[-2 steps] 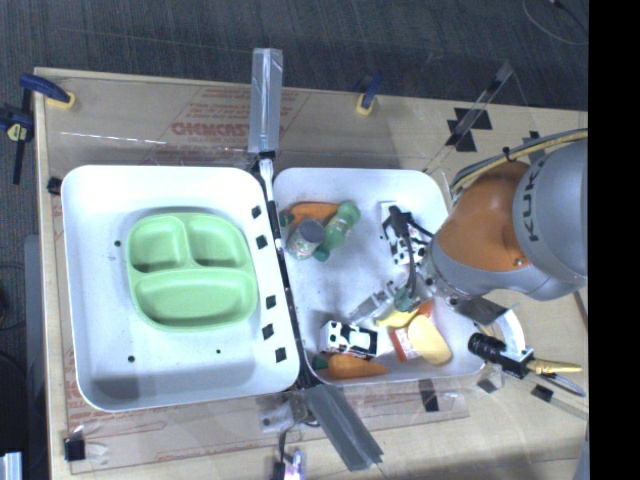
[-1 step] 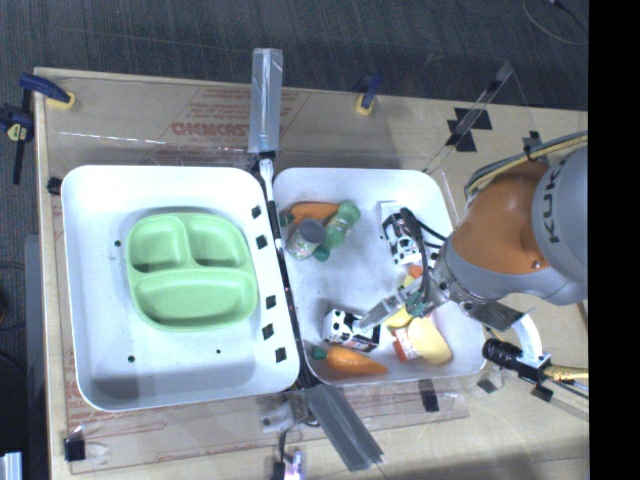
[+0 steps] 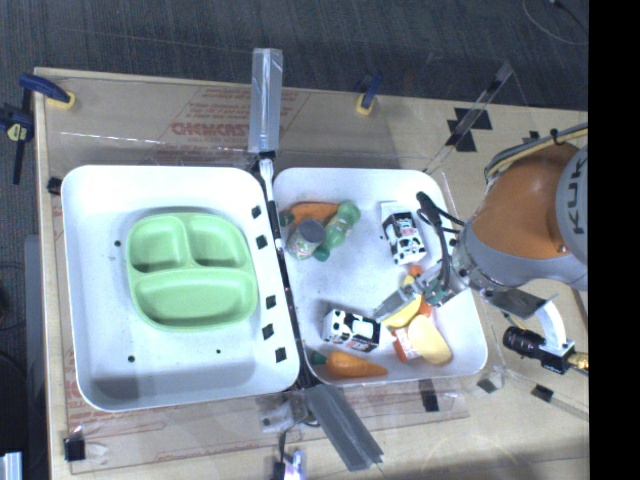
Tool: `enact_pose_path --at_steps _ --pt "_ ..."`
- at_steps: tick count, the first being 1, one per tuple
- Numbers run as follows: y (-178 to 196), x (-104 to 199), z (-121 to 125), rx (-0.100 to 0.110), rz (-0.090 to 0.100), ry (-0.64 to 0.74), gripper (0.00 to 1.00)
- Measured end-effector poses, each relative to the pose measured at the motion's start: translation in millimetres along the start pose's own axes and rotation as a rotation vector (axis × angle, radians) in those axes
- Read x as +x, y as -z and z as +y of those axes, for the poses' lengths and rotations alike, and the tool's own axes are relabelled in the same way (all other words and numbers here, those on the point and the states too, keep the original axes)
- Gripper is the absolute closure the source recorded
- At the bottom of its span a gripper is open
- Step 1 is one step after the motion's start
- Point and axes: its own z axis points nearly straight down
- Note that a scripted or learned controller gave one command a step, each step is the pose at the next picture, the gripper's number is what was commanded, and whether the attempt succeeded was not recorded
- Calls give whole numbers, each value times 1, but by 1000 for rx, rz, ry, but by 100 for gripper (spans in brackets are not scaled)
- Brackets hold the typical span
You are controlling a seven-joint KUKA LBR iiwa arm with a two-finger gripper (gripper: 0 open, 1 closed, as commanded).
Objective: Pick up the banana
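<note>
Gripper (image 3: 425, 293) low inside the right shallow white plastic bin (image 3: 300, 183), near its right wall, just above and touching the upper end of the curved yellow banana (image 3: 403, 315). Cannot tell how its jaws stand: too small and dark, and partly hidden by the wrist.

Grey arm with orange band (image 3: 525, 213) reaching in from the right edge, bent down over the bin's right rim, wrist tilted toward the bin's lower middle.

Banana lying in the lower right part of the same bin, resting on a pale yellow block with a red-orange side (image 3: 425, 343). Just left of it, a small black-and-white cow-patterned box (image 3: 350, 328); below that, an orange carrot (image 3: 350, 366) along the front wall. Second cow-patterned box (image 3: 402, 236) near the upper right. Green plastic bottle with a grey cap (image 3: 325, 233) beside another orange carrot-like piece (image 3: 310, 210) at the upper left.

Left white bin (image 3: 80, 268) holding a light green three-compartment plastic tray (image 3: 190, 268).

Red printed lettering (image 3: 210, 125) on the wooden surface (image 3: 400, 438) behind the bins, upside down and too blurred to read. White lettering on the arm at the right edge, cut off.
</note>
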Motion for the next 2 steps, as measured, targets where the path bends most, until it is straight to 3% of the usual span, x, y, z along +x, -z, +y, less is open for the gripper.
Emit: enact_pose_path --at_steps 1,2 --pt "-75 -13 30 0 0 70 0" --pt "-28 1 1 1 0 32 0"
